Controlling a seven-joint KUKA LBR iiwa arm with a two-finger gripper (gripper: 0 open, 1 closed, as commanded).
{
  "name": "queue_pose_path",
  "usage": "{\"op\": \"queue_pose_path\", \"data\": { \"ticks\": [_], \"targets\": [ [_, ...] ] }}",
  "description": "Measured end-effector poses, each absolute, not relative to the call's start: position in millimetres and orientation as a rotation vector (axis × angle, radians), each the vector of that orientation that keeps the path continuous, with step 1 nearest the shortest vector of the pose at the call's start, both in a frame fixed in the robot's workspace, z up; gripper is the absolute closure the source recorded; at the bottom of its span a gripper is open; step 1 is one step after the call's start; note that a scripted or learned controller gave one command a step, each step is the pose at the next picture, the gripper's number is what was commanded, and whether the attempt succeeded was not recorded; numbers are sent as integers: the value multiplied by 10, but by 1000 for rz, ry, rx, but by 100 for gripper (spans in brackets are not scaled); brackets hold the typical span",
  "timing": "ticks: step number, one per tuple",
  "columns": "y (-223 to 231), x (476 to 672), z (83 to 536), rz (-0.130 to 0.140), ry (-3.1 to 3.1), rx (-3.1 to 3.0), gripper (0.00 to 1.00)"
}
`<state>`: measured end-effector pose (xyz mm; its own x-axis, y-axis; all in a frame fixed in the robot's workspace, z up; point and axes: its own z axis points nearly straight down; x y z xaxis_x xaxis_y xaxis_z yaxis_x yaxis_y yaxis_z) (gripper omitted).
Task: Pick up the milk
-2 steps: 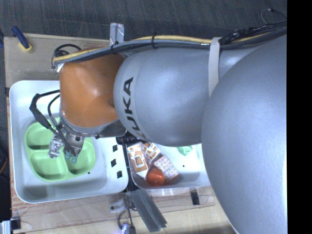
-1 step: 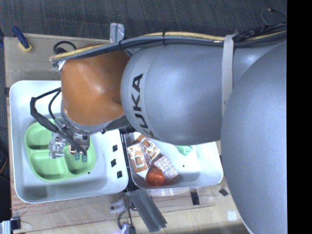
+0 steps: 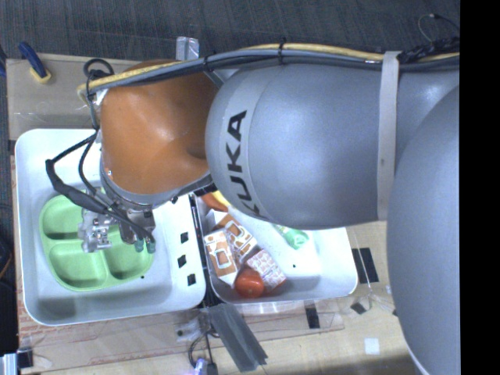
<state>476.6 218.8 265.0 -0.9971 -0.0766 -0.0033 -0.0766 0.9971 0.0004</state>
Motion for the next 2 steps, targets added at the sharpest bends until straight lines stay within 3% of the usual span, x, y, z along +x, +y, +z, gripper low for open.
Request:
{"op": "queue_pose_path", "data": {
  "ticks": [1,2],
  "targets": [
    [2197,4774,2757,1,3133,-129,100],
    [2185,4833,2712,1,3068,-652,100]
  ]
}}
